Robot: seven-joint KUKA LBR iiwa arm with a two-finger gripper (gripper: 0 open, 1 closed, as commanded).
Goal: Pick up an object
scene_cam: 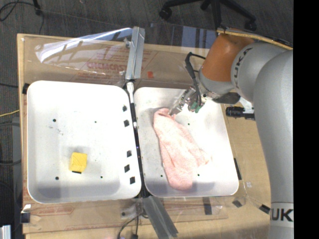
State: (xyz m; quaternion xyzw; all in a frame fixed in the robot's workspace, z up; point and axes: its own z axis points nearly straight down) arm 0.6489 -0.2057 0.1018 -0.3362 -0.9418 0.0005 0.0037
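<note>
A pink cloth [177, 149] lies crumpled along the middle of the right bin [219, 185], running from its upper centre down toward the front edge. A small yellow block [78, 162] rests in the left bin [45, 98], near its lower left. My gripper [180, 106] hangs at the upper end of the cloth, its tips just at or above the cloth's top edge. The grey arm with its orange band [219, 59] reaches in from the right.
A metal divider [133, 54] and clear plastic sheeting [79, 46] lie behind the bins. Black clips line the wall between the bins. The bench edge and dark floor with a chair base lie beyond.
</note>
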